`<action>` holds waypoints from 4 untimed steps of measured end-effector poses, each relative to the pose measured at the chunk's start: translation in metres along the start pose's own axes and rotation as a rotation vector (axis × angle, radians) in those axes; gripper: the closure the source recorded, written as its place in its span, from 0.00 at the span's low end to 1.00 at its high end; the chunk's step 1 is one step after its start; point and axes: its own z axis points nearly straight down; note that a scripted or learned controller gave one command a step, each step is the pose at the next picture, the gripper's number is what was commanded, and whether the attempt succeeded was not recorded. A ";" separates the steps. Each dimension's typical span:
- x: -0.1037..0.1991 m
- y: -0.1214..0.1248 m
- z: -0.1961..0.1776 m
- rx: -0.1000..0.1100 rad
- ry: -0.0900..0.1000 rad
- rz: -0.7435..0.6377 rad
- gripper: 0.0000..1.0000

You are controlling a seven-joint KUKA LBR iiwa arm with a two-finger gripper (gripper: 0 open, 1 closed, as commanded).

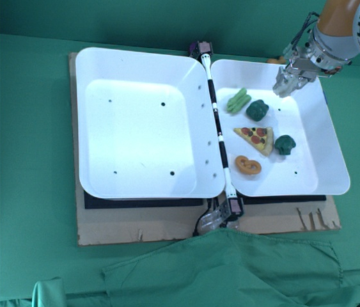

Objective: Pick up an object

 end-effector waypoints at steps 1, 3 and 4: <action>0.000 0.001 -0.004 -0.007 -0.001 -0.001 0.00; -0.019 -0.034 0.057 -0.017 -0.001 -0.001 0.00; 0.037 -0.085 0.056 -0.022 -0.006 -0.003 0.00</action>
